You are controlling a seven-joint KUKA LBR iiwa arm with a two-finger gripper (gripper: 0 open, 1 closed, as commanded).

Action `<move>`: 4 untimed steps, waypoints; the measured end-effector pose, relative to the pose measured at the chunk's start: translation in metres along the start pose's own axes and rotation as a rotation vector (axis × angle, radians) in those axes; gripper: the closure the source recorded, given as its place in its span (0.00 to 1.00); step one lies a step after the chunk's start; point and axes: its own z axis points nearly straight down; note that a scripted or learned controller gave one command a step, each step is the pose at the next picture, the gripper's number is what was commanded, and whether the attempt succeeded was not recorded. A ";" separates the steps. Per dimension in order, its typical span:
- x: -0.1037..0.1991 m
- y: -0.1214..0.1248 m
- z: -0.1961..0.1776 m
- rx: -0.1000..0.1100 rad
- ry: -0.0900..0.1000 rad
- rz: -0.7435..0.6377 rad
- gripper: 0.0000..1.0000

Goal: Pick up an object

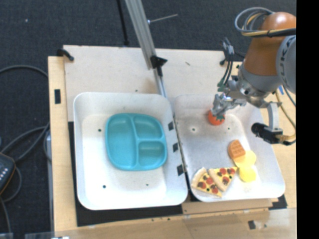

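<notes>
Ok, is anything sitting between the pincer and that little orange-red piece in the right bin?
Nothing visible does. The pincer is directly over the orange-red piece, at the far end of the right bin. The pizza slices and yellow pieces lie apart, toward the near end.

Tray (135, 141) in L bin (89, 183); toys in R.

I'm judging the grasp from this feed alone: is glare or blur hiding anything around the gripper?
Camera view: light is even and the white right bin is bright without washing out; the gripper is slightly soft, its shape merging with the small red-orange object beneath it; the blue tray and pizza slices read sharply.
</notes>
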 end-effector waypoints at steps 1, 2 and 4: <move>-0.002 0.002 -0.044 0.001 0.000 0.000 1.00; 0.056 0.013 -0.030 0.008 0.003 -0.004 1.00; 0.154 0.054 -0.011 0.006 0.002 -0.004 1.00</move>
